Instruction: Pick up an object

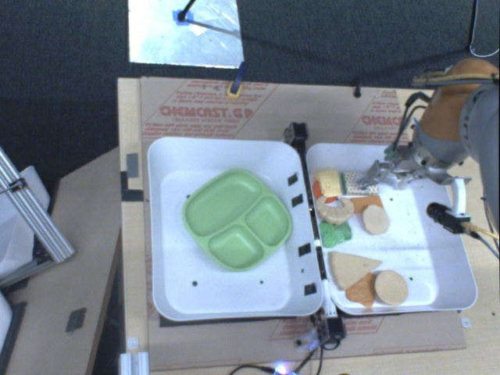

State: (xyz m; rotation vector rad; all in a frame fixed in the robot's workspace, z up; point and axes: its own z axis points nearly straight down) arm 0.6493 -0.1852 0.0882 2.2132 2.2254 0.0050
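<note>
Cracker (357, 183) just beside end effector (373, 173)

Dark carpeted floor (62, 69), tan bench (86, 233), shiny foil sheet (185, 23)

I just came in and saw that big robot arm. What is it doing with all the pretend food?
The robot arm reaches in from the right over the right bin, where toy food lies in a pile: a yellow block, round biscuits, a tan wedge and a green piece. Its tool sits low by the pile's top edge, but nothing is visibly lifted yet. The left bin holds a green divided plate.
</note>
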